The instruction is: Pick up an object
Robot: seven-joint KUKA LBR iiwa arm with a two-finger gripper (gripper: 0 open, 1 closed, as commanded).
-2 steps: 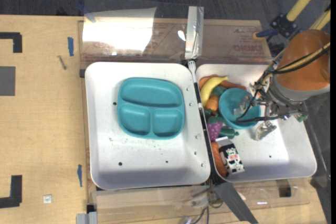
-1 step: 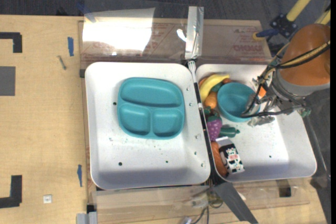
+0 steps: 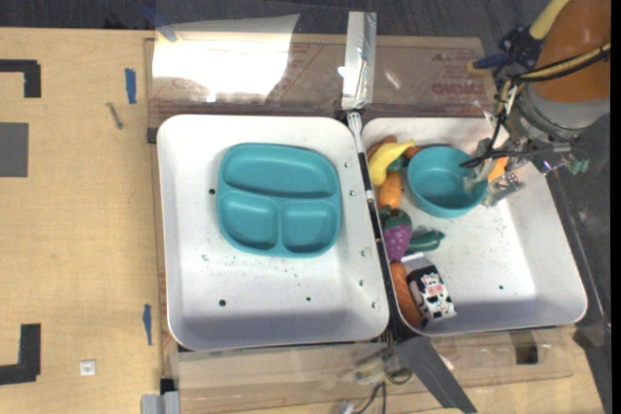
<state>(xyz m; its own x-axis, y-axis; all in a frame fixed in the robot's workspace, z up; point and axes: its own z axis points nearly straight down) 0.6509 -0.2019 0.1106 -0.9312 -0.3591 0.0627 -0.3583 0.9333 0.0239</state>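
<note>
One teal bowl in the right bin's far-left part, touching the hand on its right rim; open or shut, cannot tell.

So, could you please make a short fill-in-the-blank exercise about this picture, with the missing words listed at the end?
1. The teal divided plate lies in the ____ bin of the camera view.
2. The teal bowl sits in the ____ bin.
3. The banana is ____ in colour.
4. The plate has ____ compartments.

Missing words: left; right; yellow; three
</note>
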